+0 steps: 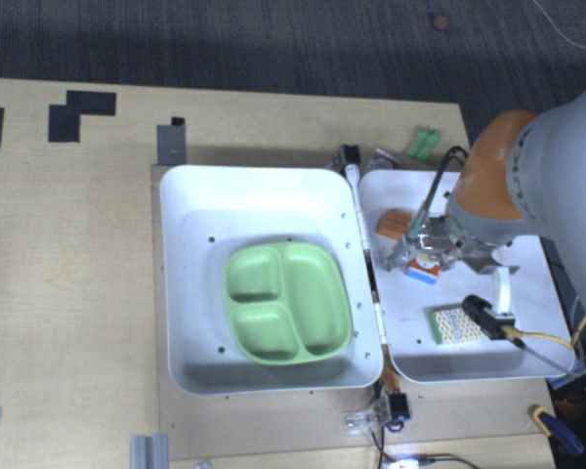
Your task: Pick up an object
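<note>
The arm is reaching in from the right, and the gripper (417,249) is hanging low over the upper-middle of the right bin (410,345). Honestly can't tell how wide it's open or whether it's got hold of anything, since the wrist is hiding that.

A small blue-and-red packet (422,273) is lying just below the gripper, though whether they're touching I can't say. A brown block (394,224) is sitting close to the bin's left wall, just up-left of the gripper. A speckled card (455,325) is lying nearer the bottom edge. The bin's lower-left corner is looking like the roomiest bit of floor.

In the left bin (190,203), a green divided plate (285,299) is taking up the middle, leaving bare floor all around it. A green piece (423,143) is resting on the bench (68,291) above the right bin.
</note>
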Available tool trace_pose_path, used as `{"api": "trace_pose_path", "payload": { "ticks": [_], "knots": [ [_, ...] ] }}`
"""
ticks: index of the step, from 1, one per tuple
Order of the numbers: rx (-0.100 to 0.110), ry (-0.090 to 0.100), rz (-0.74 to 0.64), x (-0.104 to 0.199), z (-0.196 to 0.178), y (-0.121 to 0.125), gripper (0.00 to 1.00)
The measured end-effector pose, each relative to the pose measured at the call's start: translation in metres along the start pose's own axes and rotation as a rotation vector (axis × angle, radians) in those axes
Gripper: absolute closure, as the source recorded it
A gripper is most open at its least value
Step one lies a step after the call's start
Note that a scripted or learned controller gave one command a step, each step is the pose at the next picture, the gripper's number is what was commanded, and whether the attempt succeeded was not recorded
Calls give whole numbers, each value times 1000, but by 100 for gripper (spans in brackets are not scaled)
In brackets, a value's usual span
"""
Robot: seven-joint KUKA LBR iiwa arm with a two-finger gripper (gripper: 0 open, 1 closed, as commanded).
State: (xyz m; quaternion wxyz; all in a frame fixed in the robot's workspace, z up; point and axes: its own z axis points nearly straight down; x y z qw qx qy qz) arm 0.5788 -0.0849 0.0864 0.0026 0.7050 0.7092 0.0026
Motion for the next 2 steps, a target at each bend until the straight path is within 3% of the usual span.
{"api": "trace_pose_path", "payload": {
  "ticks": [1,2],
  "knots": [
    [-6,-1,-6,0,-12,2,100],
    [3,2,-1,65,-99,-53,100]
  ]
}}
